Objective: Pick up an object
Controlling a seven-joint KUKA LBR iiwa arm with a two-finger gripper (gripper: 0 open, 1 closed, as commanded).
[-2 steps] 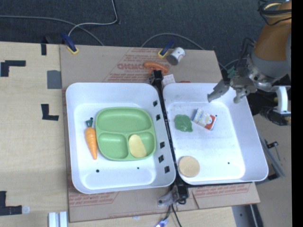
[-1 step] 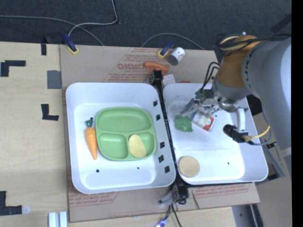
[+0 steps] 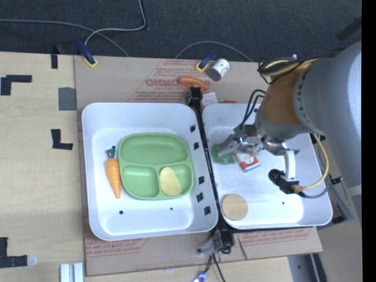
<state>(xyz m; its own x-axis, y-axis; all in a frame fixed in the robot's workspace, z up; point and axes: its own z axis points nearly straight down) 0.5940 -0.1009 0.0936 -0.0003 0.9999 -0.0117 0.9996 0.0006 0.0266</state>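
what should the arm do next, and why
Probably lower the tool a little further and close it on the green item, then lift. The tool sits low in the right bin, right beside that item and a small red and white packet, so these are the nearest targets. The round wooden disc lies farther off, near the front edge.

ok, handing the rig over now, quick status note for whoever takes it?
End effector: low in the right bin, over a green item and a small red-and-white item. Can't tell whether it grips anything.
Right bin also holds a round tan disc near the front edge.
Left bin: green divided plate with a yellow piece in one compartment; toy carrot beside the plate.
Done: no pick confirmed.
Left: secure one object and lift it.
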